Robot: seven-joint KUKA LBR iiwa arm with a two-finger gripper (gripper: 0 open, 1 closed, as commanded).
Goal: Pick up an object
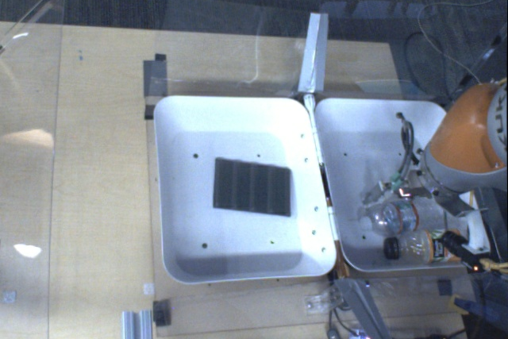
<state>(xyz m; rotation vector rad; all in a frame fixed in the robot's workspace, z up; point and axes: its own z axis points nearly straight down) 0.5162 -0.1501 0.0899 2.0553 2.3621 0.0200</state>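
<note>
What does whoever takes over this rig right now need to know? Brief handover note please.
Claw: down in the right bin, among the clutter near its front; whether it is open or shut cannot be told from this angle.
Arm: reaches in from the right, orange band over the bin's right side.
Things: a clear plastic bottle with a black cap lies on the right bin's floor, near its front edge, just in front of the claw. A dark ribbed rectangular pad lies flat in the middle of the left bin.
Done: nothing visibly lifted.
Left: secure a grasp and raise an object.
</note>
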